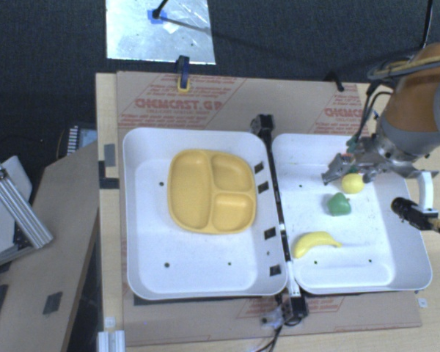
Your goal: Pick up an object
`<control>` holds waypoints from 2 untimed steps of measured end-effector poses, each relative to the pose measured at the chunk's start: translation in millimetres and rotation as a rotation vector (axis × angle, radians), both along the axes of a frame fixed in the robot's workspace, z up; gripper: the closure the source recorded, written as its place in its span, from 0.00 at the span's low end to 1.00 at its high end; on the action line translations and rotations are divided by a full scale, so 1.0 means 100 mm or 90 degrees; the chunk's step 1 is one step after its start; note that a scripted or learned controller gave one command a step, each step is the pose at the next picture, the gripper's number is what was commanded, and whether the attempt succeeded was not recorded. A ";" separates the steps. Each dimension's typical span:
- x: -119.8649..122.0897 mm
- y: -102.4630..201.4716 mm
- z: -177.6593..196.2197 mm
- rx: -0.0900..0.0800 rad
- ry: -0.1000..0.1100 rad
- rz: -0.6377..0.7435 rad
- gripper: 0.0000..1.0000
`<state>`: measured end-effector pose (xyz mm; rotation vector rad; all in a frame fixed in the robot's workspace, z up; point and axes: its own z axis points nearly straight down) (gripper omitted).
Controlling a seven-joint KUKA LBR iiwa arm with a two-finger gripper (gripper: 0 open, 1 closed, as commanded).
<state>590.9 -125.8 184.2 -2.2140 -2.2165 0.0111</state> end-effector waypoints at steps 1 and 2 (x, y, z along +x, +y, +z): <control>0.03 0.00 0.07 -0.001 -0.008 0.001 0.00; -0.07 -0.01 -0.46 -0.001 -0.006 0.000 0.00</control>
